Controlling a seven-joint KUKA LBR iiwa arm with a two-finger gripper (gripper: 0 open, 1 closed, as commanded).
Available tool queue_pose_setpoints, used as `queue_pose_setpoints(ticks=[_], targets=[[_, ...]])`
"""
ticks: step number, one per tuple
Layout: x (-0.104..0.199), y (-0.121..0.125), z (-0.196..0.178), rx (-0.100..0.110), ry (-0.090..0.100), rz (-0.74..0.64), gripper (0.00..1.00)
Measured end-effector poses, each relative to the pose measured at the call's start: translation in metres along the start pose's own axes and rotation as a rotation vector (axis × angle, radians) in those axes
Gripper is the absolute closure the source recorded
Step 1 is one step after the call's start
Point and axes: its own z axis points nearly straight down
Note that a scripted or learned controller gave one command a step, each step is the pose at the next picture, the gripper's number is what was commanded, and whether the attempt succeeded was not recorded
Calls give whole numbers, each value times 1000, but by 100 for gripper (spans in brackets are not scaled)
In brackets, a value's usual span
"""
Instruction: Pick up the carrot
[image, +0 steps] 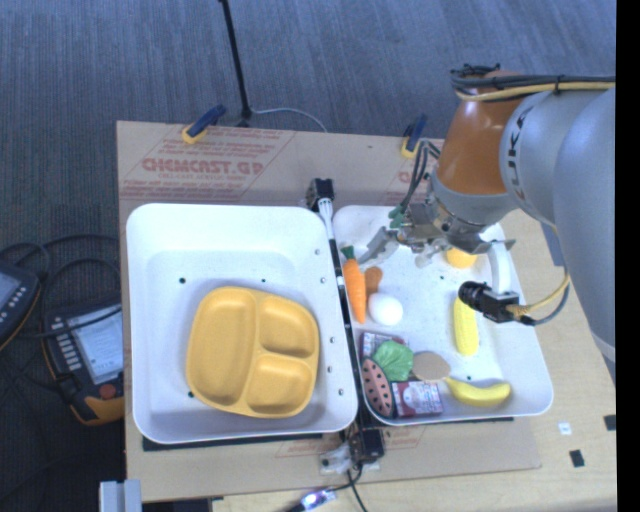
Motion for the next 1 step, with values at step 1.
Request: queue_pose_setpoints(ticks=[1], targets=[[30,10,1,1,2,97,0]])
